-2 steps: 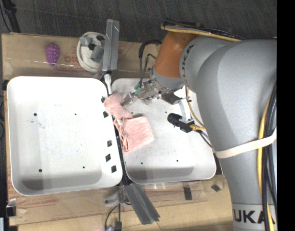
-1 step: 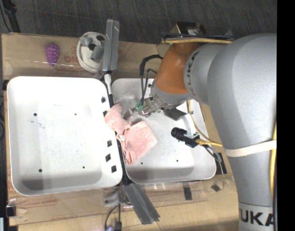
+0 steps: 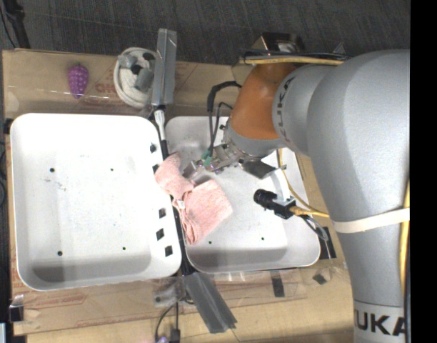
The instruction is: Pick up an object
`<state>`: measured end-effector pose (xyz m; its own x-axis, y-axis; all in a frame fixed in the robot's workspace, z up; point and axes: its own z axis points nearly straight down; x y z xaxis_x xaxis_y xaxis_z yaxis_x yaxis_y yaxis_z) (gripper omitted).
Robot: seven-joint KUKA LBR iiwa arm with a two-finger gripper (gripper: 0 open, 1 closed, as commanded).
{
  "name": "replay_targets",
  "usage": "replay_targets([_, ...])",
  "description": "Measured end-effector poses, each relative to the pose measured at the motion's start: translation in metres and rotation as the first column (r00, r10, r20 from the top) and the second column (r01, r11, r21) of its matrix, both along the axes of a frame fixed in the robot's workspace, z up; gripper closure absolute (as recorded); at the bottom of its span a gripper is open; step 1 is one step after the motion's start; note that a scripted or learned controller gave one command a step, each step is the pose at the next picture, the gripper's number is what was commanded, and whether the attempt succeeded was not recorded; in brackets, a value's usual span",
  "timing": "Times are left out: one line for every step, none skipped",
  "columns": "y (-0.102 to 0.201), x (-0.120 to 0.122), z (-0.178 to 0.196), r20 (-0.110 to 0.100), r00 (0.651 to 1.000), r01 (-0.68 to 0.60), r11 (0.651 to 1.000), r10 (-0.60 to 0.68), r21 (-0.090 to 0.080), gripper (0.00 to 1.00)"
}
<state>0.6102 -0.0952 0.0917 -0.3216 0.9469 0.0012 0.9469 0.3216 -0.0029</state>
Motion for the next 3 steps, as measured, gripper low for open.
replay_targets([0.0,0.0,0.0,0.0,1.0,0.0,1.0,0.0,0.0,0.0])
replay_targets([0.0,0.0,0.0,0.0,1.0,0.0,1.0,0.0,0.0,0.0])
replay_targets([0.0,0.0,0.0,0.0,1.0,0.0,1.0,0.0,0.0,0.0])
